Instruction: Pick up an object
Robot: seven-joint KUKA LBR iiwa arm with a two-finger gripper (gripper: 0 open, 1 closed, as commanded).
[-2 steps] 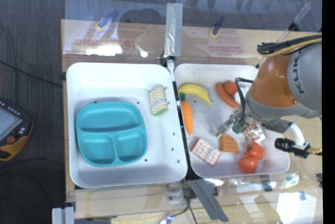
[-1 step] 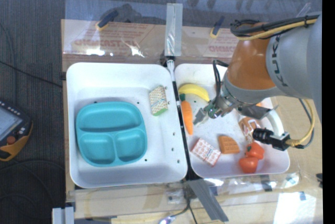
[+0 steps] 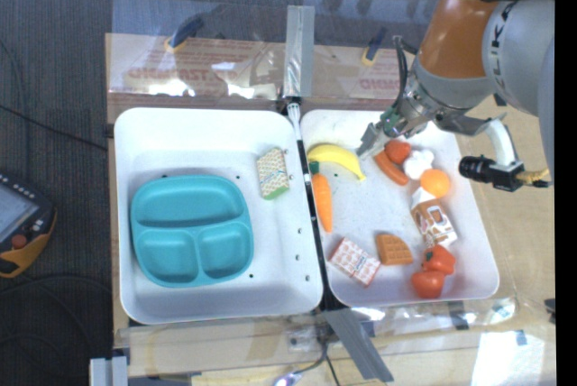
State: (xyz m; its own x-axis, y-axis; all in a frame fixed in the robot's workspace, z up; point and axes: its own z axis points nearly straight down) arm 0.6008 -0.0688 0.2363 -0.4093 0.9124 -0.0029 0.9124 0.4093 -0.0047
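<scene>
banana (image 3: pixel 337 160) lies just left of your fingers (image 3: pixel 380 133) and a touch nearer the camera, in the far part of the right bin (image 3: pixel 482 235). its long axis runs roughly left to right with a downward curl at the end closest to the fingers, so that tip is what you meet first. it is plain yellow, smooth and curved, with nothing resting on it; the carrot (image 3: pixel 322 201) sits just beyond it on the side away from the far wall, pointing across it, close to the divider.

the fingers look spread somewhat, hanging low over the bin's far edge with nothing between them; how wide the gap is you cannot read exactly from this slant. directly on the near side of them, almost underneath, sits an orange-red piece (image 3: pixel 391 164) with a white lump (image 3: pixel 417 164) beside it, and these are at least as close as the banana.

if you go for the banana, i judge you need a short shift left and a turn of the wrist so the fingers close across its narrow width rather than along its length. the risk is clipping the orange-red piece on the way down
</scene>
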